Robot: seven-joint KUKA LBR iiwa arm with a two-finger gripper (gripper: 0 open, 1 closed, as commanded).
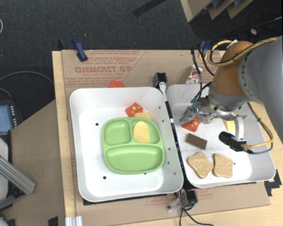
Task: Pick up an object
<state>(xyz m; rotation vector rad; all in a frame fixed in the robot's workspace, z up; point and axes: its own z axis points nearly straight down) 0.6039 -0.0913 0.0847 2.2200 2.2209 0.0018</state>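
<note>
My gripper is low over the left part of the right bin, with the arm's orange band above it. A small red piece lies right under and in front of the gripper's tip, touching or nearly touching it. Close by in the same bin are a brown rectangular block, two tan toast-like pieces and a yellow piece partly hidden by the wrist.
The left bin holds a green divided plate with a yellow item in its upper right compartment. A red piece and a yellow piece lie behind the plate. A black cable hangs beside the wrist.
</note>
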